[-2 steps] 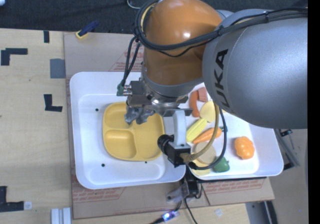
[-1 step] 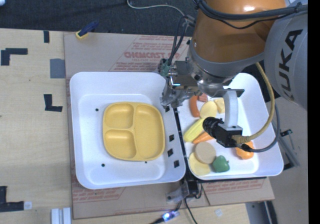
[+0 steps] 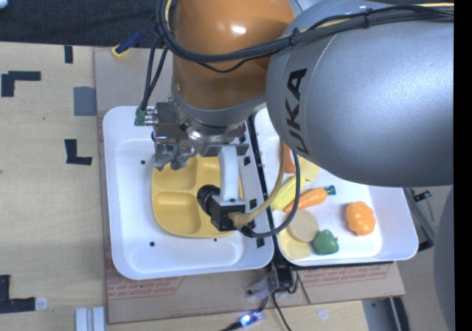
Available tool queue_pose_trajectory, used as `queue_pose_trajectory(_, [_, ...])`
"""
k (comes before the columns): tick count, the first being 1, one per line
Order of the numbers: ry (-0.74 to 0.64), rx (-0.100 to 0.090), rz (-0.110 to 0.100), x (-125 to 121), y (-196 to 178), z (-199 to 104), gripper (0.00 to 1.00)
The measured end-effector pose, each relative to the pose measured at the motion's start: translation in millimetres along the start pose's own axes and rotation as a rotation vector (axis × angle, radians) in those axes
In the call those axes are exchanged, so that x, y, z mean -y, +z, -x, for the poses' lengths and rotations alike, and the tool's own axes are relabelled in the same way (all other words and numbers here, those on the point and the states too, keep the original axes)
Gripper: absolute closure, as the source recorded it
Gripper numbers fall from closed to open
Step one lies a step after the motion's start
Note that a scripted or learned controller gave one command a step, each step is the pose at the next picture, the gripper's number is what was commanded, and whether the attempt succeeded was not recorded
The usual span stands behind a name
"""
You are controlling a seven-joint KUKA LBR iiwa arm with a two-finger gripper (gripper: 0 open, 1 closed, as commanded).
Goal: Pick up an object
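A yellow divided plate [image 3: 177, 208] lies in the left white bin [image 3: 122, 197]. My gripper [image 3: 171, 160] hangs low over the plate's far left corner, right at its rim. The wrist and the big orange joint above hide much of it, and nothing shows held in it. In the right bin [image 3: 402, 237] lie an orange carrot [image 3: 311, 197], an orange pepper [image 3: 360, 217], a green pepper [image 3: 324, 242] and a beige round disc [image 3: 302, 226].
A yellow banana-like piece [image 3: 284, 191] lies at the divide between the bins, and a pale yellow plate [image 3: 295, 250] sits under the disc. The arm covers the far part of both bins. Brown cardboard [image 3: 118, 71] surrounds the bins.
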State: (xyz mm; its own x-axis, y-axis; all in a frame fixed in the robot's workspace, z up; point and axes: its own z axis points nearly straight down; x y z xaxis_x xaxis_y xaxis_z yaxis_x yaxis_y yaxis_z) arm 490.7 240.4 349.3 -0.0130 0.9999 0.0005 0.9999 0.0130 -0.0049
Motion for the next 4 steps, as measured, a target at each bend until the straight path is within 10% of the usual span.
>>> queue_pose_trajectory(1, [0.009,-0.008,0.02,8,-186,7,1.0])
queue_pose_trajectory(2, [0.011,0.003,0.0,8,-142,7,1.0])
queue_pose_trajectory(3, [0.013,0.01,-0.013,10,74,12,1.0])
queue_pose_trajectory(4, [0.012,-0.006,0.021,-20,-177,29,1.0])
